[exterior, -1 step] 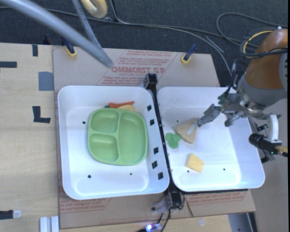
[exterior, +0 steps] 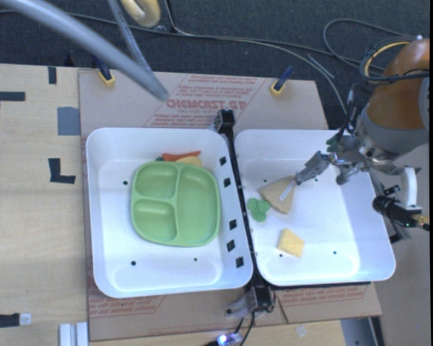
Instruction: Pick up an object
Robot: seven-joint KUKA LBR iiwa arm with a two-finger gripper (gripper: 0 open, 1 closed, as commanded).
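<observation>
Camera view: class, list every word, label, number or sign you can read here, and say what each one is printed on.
"CHEMCAST GP", in red, on the brown cardboard sheet under the two white bins; this reading is uncertain because the print is blurred.
Smaller red lines above and below it on the same sheet: too blurred to read.
Black tape marks on the wooden bench: shapes, not letters.

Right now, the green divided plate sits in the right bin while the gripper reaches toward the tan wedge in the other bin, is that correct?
Not quite: the camera view shows the green divided plate in the left bin. The gripper reaches toward the tan wedge in the right bin, as you said.
</observation>
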